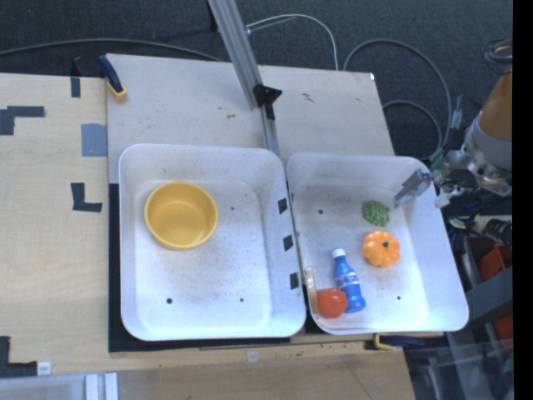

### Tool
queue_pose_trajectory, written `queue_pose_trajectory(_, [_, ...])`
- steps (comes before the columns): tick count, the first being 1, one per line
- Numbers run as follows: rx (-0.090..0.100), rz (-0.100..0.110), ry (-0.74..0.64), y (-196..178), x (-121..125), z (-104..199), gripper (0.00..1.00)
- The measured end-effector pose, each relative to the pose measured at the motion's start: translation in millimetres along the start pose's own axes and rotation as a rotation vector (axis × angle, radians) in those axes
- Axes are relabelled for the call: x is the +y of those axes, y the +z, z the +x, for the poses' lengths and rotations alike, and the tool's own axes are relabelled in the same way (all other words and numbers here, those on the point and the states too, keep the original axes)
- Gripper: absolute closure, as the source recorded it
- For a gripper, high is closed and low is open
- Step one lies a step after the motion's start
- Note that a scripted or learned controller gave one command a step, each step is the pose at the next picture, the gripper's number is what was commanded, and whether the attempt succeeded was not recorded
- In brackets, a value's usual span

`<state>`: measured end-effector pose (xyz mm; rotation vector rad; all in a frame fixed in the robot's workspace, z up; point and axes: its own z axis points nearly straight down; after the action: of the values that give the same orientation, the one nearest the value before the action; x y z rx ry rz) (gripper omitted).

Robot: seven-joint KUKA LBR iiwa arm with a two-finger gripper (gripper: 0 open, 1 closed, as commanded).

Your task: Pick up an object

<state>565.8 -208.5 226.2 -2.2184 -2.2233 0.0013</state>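
a robotics lab test bench

two shallow white bins [283,223] sit side by side on a pale tabletop [50,223] marked with grey tape patches [93,139]; loose cables [366,52] trail over dark carpet [400,15], a metal pole [233,32] slants overhead, and a grey arm with an orange band [498,115] reaches in at the right edge.

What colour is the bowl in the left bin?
Yellow: the bowl shows plainly in the camera view.
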Motion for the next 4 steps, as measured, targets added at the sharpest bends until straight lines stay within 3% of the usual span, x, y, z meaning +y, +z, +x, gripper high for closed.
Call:
queue_pose_trajectory(1, [0.0,0.0,0.0,0.0,0.0,0.0,0.0])
queue_pose_trajectory(3, [0.001,0.005,0.0,88.5,-4.5,9.4,0.0])
queue_pose_trajectory(4, [-0.003,-0.002,0.0,137.5,-3.7,9.8,0.0])
